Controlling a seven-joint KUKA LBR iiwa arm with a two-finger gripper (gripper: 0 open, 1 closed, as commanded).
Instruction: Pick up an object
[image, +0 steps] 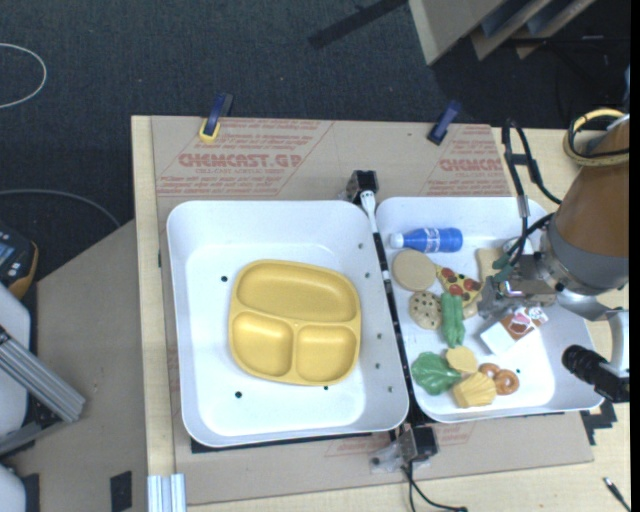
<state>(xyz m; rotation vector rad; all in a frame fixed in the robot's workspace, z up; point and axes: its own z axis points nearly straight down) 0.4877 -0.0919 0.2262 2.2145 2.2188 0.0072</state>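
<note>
We see the arm reaching in from the right, its tool (505, 292) low over the right bin (470, 212) among the toy food, near the pizza slice (458, 283) and green pickle (453, 318). Whether it grips anything we cannot tell, so we judge the pick not yet done. The yellow divided plate (295, 322) sits untouched in the left bin (200, 300).

I see even, bright overhead light and only soft shadows. The white bins (190, 300) look nearly washed out, the floor beyond the bench (150, 300) stays dim, and focus is slightly soft throughout.
</note>
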